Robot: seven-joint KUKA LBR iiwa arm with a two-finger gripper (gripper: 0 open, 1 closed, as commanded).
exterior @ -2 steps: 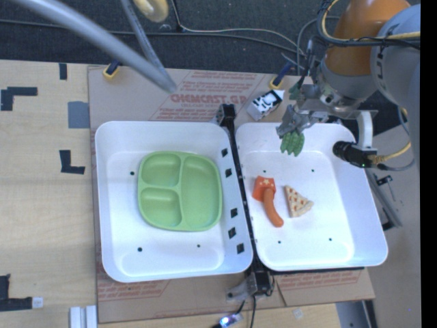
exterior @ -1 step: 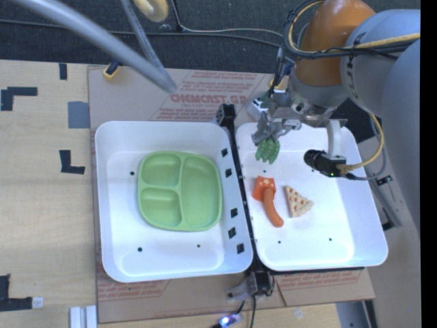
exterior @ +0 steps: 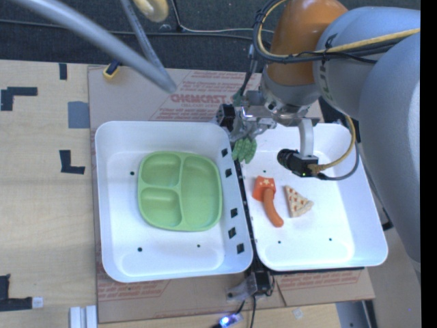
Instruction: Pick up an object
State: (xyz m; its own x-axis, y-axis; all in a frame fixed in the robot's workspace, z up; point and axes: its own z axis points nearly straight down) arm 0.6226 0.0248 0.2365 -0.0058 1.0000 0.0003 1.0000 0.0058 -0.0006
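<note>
"CHEMCAST" lettering (exterior: 192, 98) on brown board (exterior: 198, 91)

— What does the bench (exterior: 41, 203) carry?
— A brown cardboard sheet (exterior: 130, 91) with red print, and on it two shallow white bins side by side.
— Where do they sit from the jaws?
— The left bin (exterior: 116, 251) lies below and left of them; the right bin (exterior: 355, 244) below and right, rims touching.
</note>
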